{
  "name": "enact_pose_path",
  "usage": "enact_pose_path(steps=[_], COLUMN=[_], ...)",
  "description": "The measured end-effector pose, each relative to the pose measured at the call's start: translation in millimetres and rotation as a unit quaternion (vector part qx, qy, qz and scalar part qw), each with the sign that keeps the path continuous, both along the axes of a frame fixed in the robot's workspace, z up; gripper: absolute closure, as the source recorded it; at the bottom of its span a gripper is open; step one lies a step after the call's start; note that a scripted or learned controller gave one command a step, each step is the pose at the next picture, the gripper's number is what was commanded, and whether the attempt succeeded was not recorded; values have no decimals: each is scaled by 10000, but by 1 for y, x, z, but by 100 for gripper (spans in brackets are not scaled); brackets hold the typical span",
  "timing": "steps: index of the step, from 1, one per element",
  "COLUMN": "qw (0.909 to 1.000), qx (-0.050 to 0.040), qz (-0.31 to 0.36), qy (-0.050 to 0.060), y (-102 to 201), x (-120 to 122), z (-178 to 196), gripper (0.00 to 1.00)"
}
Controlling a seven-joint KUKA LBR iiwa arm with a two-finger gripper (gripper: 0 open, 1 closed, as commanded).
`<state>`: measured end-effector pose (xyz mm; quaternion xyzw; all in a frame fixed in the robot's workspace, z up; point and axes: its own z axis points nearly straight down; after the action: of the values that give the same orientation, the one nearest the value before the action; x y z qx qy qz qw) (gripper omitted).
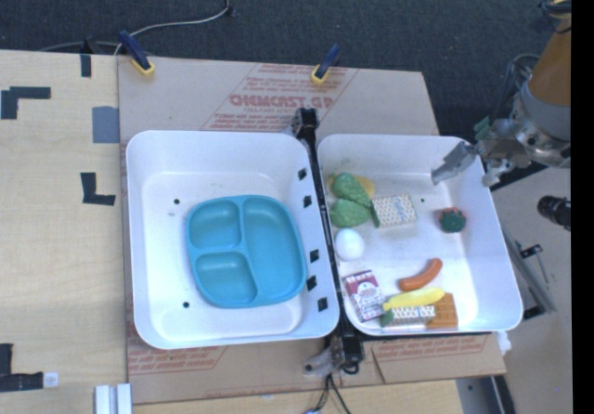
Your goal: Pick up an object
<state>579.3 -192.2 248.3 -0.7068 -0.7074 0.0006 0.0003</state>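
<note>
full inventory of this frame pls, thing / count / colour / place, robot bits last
bins: 2, white, side by side on the bench
divided plate: 1, light blue, in the left bin
leafy pieces: 2, green, right bin, near the divider
egg: 1, white, right bin, below the green pieces
speckled block: 1, pale, right bin, middle
round item: 1, dark green, right bin, right side
sausage: 1, orange-red, right bin, lower part
small packet: 1, red and white, right bin, front left
banana: 1, yellow, right bin, front
clamps: 2, blue and yellow, back edge of the cardboard sheet
arm: 1, grey and orange, right edge
claw: 1, grey, over the right bin's back right corner
</note>
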Motion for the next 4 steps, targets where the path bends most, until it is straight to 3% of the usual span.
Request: enact_pose_path(steps=[1,2,3,4], qw=[10000,10000,10000,10000], qx=[5,-6,-2,-11], qz=[-8,8,-12,-8], qy=[8,-39,3,-27], y=[-24,30,-7,14], x=[-57,2,-77,-94], z=[-154,-161,-125,-162], gripper=[0,0,0,0])
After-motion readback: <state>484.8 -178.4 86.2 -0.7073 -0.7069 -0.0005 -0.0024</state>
